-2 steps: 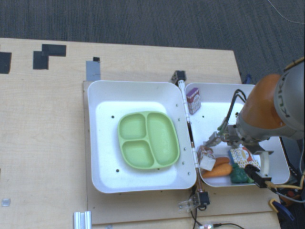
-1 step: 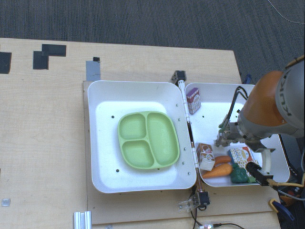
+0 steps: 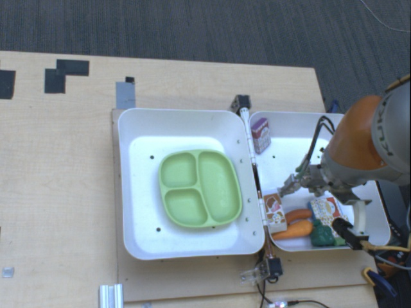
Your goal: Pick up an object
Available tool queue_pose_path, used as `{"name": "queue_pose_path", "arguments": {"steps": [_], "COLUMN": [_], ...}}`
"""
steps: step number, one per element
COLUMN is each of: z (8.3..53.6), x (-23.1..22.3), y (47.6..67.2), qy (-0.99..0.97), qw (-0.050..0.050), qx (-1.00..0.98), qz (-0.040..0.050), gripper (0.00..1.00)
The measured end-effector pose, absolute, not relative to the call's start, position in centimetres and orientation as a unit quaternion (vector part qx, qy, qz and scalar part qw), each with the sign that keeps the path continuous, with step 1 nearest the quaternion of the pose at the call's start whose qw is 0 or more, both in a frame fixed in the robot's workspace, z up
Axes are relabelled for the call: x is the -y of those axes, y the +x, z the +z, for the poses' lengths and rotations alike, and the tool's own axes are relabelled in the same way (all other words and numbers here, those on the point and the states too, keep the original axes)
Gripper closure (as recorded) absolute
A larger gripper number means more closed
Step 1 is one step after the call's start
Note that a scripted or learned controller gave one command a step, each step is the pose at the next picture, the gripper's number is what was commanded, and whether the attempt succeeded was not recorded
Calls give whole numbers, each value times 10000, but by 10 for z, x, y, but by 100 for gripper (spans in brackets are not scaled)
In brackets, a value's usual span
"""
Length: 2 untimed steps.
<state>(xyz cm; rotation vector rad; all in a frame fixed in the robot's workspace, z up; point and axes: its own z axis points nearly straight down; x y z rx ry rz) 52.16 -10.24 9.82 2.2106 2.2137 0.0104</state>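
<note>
Pale wood bench w/ two white bins; carrot (image 3: 292, 231) in right bin (image 3: 282, 149), just below gripper (image 3: 289, 186); grip state can't tell; prob. light, stiff, smooth; take mid-body.

Two white bins are sitting on the tabletop (image 3: 64, 172): left bin (image 3: 135, 191), right bin (image 3: 289, 130). One green divided plate (image 3: 199, 188) with three compartments is lying in the left bin. The right bin is holding one purple carton (image 3: 261, 135), one small printed box (image 3: 275, 212), one carrot (image 3: 292, 231), one sausage (image 3: 297, 215), one green leafy piece (image 3: 322, 235) and one printed packet (image 3: 326, 209).
</note>
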Motion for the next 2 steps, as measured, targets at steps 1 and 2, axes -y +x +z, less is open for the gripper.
{"name": "queue_pose_path", "arguments": {"steps": [1,2], "z": [109,109], "x": [101,101], "y": [523,523], "qy": [7058,7056], "qw": [74,72], "qx": [-7083,-7085], "qz": [49,48], "gripper": [100,0]}}
